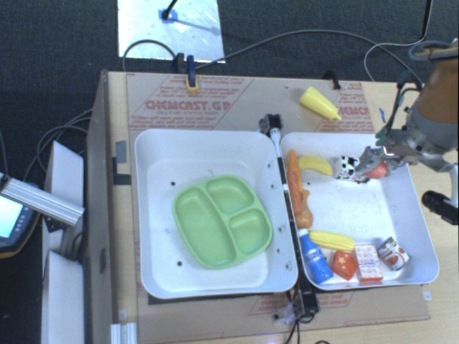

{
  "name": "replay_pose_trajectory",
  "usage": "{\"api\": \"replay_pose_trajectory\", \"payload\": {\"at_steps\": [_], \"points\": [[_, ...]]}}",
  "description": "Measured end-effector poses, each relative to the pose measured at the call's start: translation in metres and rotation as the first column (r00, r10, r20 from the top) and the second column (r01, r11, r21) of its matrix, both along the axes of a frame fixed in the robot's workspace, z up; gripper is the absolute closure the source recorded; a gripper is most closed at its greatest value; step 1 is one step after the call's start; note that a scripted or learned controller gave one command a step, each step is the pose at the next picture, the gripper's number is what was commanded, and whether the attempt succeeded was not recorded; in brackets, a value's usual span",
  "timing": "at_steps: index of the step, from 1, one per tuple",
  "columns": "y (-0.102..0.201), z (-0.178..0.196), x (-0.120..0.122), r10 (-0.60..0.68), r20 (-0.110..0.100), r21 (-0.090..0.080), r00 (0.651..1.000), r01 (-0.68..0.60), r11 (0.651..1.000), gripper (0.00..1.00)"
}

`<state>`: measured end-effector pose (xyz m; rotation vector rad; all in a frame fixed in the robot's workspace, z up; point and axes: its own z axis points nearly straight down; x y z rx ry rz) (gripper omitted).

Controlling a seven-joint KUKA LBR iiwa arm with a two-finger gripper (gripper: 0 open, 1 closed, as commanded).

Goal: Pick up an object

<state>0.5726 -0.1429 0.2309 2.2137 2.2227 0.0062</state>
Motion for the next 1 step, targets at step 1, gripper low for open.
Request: {"api": "replay_pose_trajectory", "payload": {"at_steps": [1], "points": [[0.0483, -0.0076, 0.0082, 0.000, -0.004, 0.001, 1.000, 0.000, 1.000, 1.00]]}}
